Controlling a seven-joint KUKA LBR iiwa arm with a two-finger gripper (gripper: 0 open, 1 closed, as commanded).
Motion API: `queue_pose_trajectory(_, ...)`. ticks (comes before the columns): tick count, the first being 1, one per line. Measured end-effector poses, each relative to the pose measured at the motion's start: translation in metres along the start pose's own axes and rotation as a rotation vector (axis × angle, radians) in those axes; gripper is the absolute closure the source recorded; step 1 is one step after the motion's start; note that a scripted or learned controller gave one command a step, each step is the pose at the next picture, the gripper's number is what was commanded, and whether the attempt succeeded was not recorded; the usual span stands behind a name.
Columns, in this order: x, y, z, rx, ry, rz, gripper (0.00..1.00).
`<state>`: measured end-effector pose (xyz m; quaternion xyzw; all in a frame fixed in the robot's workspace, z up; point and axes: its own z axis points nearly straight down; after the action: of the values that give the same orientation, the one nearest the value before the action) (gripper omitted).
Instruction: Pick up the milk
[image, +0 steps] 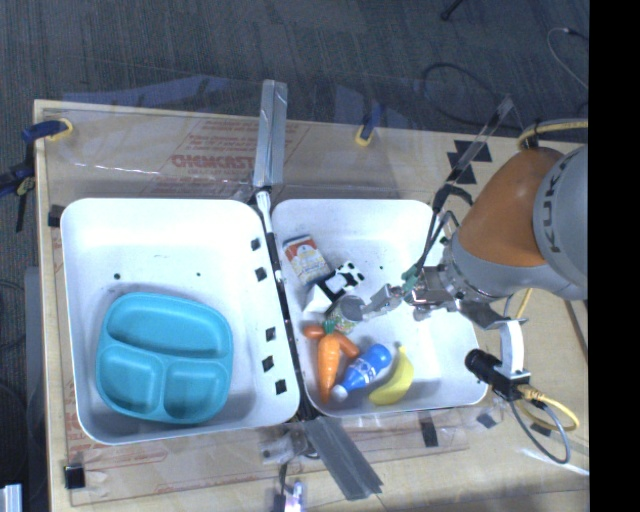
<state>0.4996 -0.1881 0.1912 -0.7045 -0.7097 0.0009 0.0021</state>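
The milk (338, 284) is a small black-and-white cow-patterned carton lying in the middle of the right bin (400, 222). My gripper (355, 307) reaches in from the right, and its tip sits just below and right of the carton, close to it or touching it. The tip also hangs over the green top of the carrot (333, 358). Nothing can be seen held.
In the right bin, a white and red box (304, 257) lies up-left of the milk. A blue bottle (363, 369) and a banana (396, 377) lie near the front wall beside the carrot. The left bin (150, 225) holds a blue divided tray (164, 356).
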Motion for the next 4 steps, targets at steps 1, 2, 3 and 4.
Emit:
queue_pose_trajectory(1,0.023,0.053,0.011,-0.004,-0.002,-0.126,0.0)
queue_pose_trajectory(2,0.03,0.089,0.07,-0.019,-0.008,-0.134,0.0)
queue_pose_trajectory(3,0.07,0.078,0.083,-0.042,-0.018,-0.06,0.0)
queue_pose_trajectory(4,0.072,0.08,0.069,-0.045,-0.012,-0.064,1.0)
